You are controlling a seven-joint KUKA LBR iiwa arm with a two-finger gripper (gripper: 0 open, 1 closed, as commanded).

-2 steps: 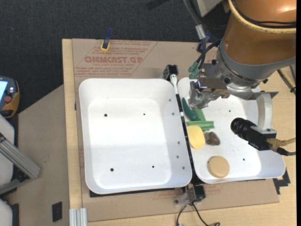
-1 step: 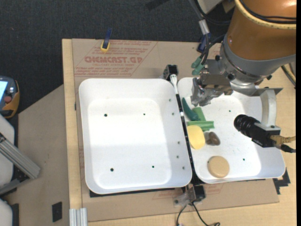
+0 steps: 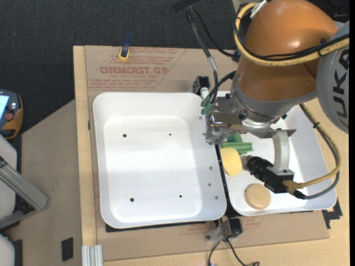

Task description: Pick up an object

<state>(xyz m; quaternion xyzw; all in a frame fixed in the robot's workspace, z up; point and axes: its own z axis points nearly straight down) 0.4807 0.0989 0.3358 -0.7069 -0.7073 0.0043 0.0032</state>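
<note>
Gripper (image 3: 222, 131) hangs at the right bin's (image 3: 310, 162) nine o'clock side, its opening impossible to judge; green block (image 3: 239, 147), yellow lump (image 3: 231, 162) and tan disc (image 3: 258, 196) lie toward its five o'clock

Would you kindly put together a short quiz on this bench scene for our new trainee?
1. True or false: the tan disc lies in the bin on the view's right.
2. Which thing lies closest to the tool? A the tan disc; B the green piece; C the yellow lump.
3. Name the thing lying between the green piece and the tan disc.
Key: 1 true; 2 B; 3 the yellow lump.
</note>
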